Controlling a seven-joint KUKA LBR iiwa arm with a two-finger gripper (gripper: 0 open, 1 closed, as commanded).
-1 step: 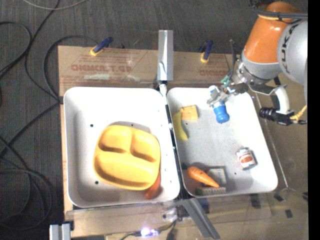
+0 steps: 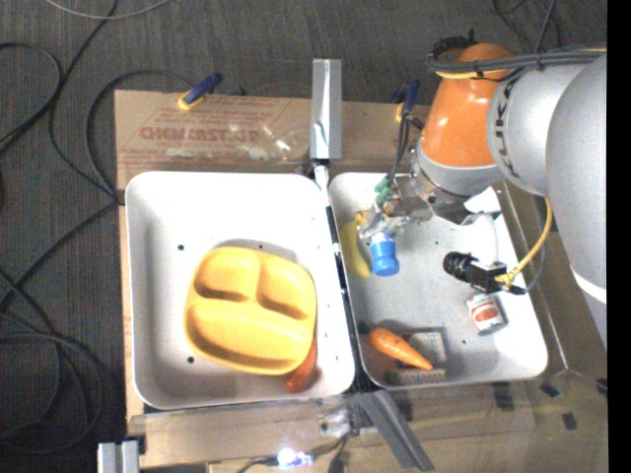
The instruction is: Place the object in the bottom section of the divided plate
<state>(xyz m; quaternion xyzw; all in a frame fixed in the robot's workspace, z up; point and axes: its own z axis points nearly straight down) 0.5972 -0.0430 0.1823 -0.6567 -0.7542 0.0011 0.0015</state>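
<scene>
Cylinder, small, bright blue

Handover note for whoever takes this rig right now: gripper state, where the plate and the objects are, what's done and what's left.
The gripper is low in the right bin, directly over the blue bottle; whether it grips the bottle cannot be told.
The yellow divided plate lies in the left bin.
A carrot lies near the right bin's front wall.
Done: nothing is on the plate yet.
Left: secure an object, carry it over, set it in the plate's bottom section.
</scene>
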